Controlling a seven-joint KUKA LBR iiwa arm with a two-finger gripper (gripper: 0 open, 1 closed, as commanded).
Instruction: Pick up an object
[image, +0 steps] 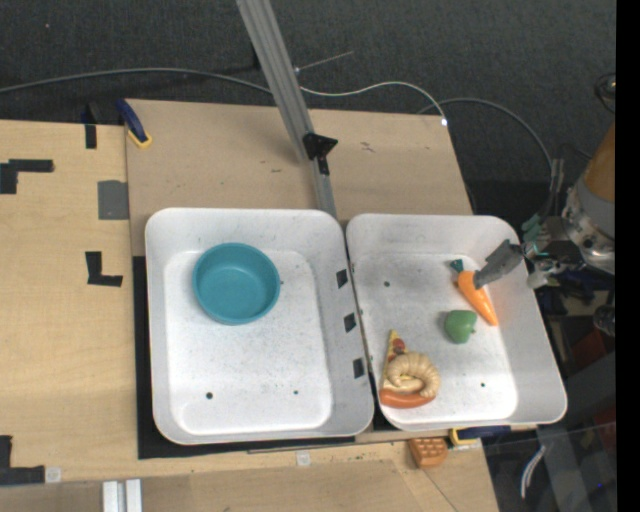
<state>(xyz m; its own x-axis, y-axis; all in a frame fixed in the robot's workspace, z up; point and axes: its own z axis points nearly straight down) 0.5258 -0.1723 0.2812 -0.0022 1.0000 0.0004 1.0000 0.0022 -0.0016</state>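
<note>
An orange toy carrot (477, 296) with a teal stem lies in the right bin (420, 235), near its right wall. A green rounded toy (460, 326) sits just below the carrot. A hot-dog-like toy (409, 377) with a pale curled top rests near the right bin's front left corner. A blue bowl (236, 283) stands upright in the left bin (250, 390). My gripper (503, 264) hangs over the right bin's right edge, its tip just above and right of the carrot's stem end. Nothing is seen held in it.
A slanted grey metal pole (290, 100) runs from the top down to the seam between the bins. Cables cross the dark floor behind the bench. A small orange block (429, 452) sits at the bench's front edge below the right bin.
</note>
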